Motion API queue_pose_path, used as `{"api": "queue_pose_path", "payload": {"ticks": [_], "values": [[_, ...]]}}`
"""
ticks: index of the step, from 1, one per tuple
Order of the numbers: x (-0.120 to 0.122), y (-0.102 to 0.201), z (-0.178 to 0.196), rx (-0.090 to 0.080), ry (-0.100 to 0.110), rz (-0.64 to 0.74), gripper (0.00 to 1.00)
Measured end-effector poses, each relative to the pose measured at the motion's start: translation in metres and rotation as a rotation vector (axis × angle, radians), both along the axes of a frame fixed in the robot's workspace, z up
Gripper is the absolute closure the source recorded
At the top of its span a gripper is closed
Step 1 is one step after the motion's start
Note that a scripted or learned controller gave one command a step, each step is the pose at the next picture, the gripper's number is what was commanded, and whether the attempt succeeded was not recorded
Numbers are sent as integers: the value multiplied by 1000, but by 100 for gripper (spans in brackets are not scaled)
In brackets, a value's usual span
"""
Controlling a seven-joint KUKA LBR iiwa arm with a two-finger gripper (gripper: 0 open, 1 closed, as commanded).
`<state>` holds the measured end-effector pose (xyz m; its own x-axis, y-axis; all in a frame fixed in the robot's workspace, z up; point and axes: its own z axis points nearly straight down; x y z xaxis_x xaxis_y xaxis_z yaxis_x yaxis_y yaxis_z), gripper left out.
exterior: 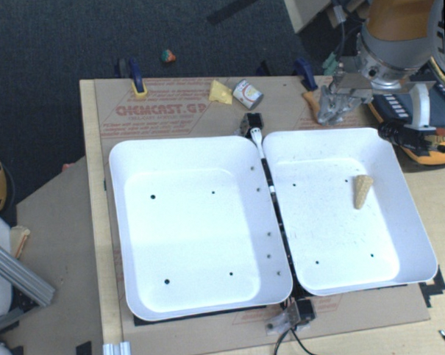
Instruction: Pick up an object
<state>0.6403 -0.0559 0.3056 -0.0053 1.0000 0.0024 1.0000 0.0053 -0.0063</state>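
Two shallow white bins side by side on a brown board (205, 108) printed with red lettering. In the right bin (403, 264), a single tan cone (362, 190), lying on the floor of the bin toward its right side, wide end up-frame, tip pointing down-frame, well apart from every wall. Lies alone there, touched by nothing. At top right, the grey arm with its orange band, and below it the gripper (333, 108). Hangs over the bare board just beyond the far rim of the right bin, near that bin's far left corner, well apart from the cone. Carries nothing that can be seen; whether wide or narrow, cannot tell from this angle. In the left bin (125, 214), only small dark dots on the white floor. Between the two bins, a black strip (271, 200) running along the seam, ending up-frame in a small black block (252, 123). On the board beyond the bins, a yellow scrap (220, 92) just beside a small white box (247, 94). At the board's far edge, two blue clamps, one at left (136, 72) and one nearer the arm (303, 72). On the dark floor past the board, a small coloured object (168, 56).
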Motion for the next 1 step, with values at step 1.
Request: {"api": "queue_pose_path", "payload": {"ticks": [1], "values": [[7,-41,56,-6,-15,-8,100]]}}
